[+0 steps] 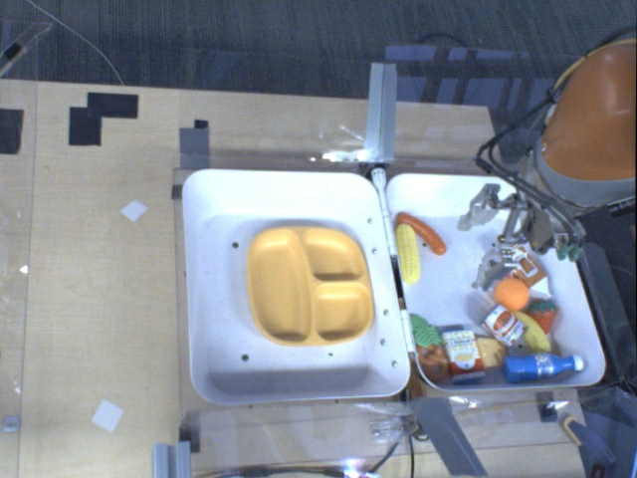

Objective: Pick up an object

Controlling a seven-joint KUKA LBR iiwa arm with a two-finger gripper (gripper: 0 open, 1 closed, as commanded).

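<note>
We find the gripper [495, 235] low in the right bin [438, 192], fingers spread wide and holding nothing, poised just above the orange [512, 295], presumably its target.

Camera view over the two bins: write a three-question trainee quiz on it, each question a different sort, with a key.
1. True or false: the yellow divided tray lies in the left bin.
2. Multiple choice: which lies nearest the right bin's front edge? A. the corn cob B. the blue bottle C. the hot dog
3. Fill the gap: the tool hangs over the ____ bin, just behind the orange.

Key
1. True; it sits in the middle of that bin.
2. B; the bottle lies on its side along the front edge, while the corn cob and hot dog lie near the divider, further back.
3. Right.
</note>
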